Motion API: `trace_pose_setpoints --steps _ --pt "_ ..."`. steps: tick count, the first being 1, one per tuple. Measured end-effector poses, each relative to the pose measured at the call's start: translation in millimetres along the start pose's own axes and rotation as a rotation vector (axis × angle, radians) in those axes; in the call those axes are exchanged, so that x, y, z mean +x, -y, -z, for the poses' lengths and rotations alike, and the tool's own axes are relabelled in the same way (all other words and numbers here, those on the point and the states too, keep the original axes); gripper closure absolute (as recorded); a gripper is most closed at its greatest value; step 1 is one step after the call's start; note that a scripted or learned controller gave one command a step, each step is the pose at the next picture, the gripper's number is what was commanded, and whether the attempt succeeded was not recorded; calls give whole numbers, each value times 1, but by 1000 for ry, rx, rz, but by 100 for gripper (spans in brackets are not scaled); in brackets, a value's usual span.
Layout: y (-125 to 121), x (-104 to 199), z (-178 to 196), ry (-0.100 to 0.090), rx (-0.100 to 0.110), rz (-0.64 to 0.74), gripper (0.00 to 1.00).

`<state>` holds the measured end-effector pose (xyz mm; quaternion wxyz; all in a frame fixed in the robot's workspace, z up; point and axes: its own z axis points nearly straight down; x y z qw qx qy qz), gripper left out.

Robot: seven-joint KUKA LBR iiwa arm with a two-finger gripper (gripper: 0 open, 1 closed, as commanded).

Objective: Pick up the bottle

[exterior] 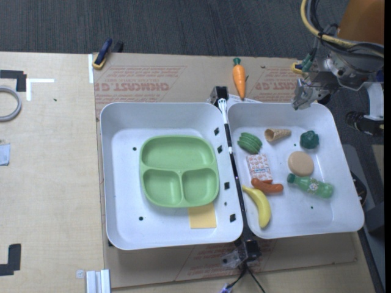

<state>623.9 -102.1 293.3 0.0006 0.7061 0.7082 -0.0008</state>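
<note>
My gripper (303, 99) hangs above the back rim of the right bin (342, 220) with nothing in it, though whether it is released or clenched I cannot tell. The bottle (311, 185) lies on its side, well apart from me toward the bin's front, just in front of the round bun (300, 163) and right of the sausage (267, 187). I should come down across its narrow body, clear of the bun; its cap end is hard to make out.

Even, bright overhead light; two shallow white plastic bins (119, 182) look slightly washed out, shadows faint (softest beneath their rims). Focus is fair, softening toward two o'clock.
</note>
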Motion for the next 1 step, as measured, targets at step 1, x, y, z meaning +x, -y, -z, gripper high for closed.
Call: trace_pose_setpoints --steps 1 --pt "48 -60 87 0 -1 80 100"
